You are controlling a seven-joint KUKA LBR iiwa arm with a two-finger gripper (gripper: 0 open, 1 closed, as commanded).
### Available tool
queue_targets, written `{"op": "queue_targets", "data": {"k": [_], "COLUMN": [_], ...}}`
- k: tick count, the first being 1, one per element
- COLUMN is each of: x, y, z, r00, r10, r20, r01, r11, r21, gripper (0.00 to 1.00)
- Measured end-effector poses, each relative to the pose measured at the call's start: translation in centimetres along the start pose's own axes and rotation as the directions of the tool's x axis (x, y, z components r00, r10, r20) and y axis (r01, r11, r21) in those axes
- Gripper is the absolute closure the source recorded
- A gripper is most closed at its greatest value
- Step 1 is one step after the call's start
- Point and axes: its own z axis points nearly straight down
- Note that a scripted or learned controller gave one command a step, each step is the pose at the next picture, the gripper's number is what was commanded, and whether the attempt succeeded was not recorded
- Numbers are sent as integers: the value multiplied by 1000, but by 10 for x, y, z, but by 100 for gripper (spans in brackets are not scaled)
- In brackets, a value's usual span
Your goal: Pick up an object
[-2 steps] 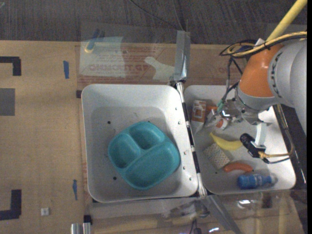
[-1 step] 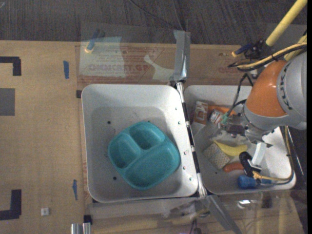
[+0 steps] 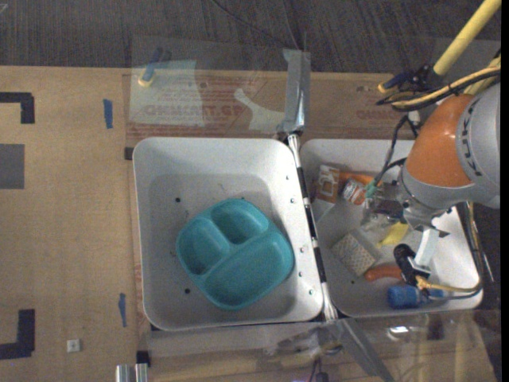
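My gripper [image 3: 385,211] reaches down into the right bin [image 3: 343,302] from the right, under the arm's orange band. It hangs over a yellow object [image 3: 394,233] near the bin's middle; the contact is hidden. Around it lie a small orange-and-white packet [image 3: 328,183], an orange can-like item [image 3: 355,189], a beige patterned pad [image 3: 355,253], an orange elongated piece [image 3: 381,273] and a blue object [image 3: 402,296]. Nothing is visibly between the gripper's tips.
The left bin [image 3: 159,165] holds a teal divided plate [image 3: 235,252]. A metal divider [image 3: 306,213] separates the two bins. Clear plastic sheeting [image 3: 215,94] and cables lie behind the bins on the brown bench.
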Motion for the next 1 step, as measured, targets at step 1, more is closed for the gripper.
{"op": "queue_targets", "data": {"k": [1], "x": [0], "y": [0], "z": [0], "r00": [1000], "r10": [1], "r20": [0], "r01": [-1], "r11": [1000], "r21": [0], "gripper": [0]}}
